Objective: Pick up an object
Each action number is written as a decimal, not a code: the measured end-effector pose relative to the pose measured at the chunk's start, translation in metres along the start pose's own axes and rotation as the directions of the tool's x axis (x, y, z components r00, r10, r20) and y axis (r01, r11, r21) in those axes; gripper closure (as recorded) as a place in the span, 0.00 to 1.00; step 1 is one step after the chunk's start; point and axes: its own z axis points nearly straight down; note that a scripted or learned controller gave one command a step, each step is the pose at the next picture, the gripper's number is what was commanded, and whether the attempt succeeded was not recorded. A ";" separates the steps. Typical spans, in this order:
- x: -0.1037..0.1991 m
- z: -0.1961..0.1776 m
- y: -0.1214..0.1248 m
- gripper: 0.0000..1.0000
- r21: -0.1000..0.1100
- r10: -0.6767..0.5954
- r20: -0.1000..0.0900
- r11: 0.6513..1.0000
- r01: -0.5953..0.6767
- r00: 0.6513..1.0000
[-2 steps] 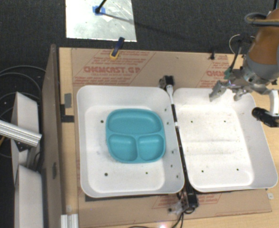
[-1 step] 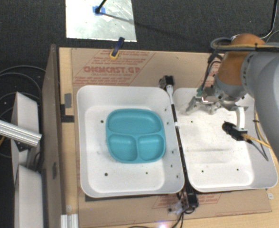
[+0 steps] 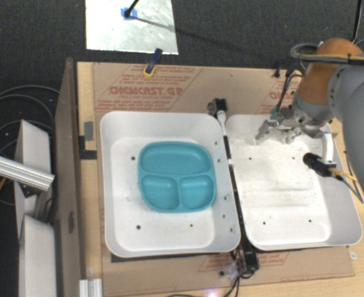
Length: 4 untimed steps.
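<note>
1. The grey arm enters from the frame's three o'clock edge, reaching toward nine o'clock.
2. Its orange band sits at the two o'clock area.
3. The gripper hangs below the wrist, its metal parts blurred together.

Red print runs across the brown cardboard sheet that lies on the bench under the two bins. Near the sheet's far edge, above the left bin, large red block letters read roughly "CHEMCAST GP", with smaller red lines above and beside them too fine to read. More red lettering shows at the sheet's far right corner, cut off by the arm, and along its near edge below the bins, illegible there too.
</note>
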 end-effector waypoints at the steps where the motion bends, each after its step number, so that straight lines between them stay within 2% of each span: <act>1: 0.002 -0.011 0.001 1.00 -0.003 -0.004 0.000 1.000 0.004 1.000; 2: -0.068 -0.127 0.001 1.00 -0.009 0.003 0.006 1.000 -0.003 1.000; 3: -0.003 0.007 -0.054 1.00 0.008 -0.006 -0.004 1.000 0.006 1.000; 4: -0.062 -0.181 0.002 1.00 -0.019 -0.003 0.009 1.000 0.003 1.000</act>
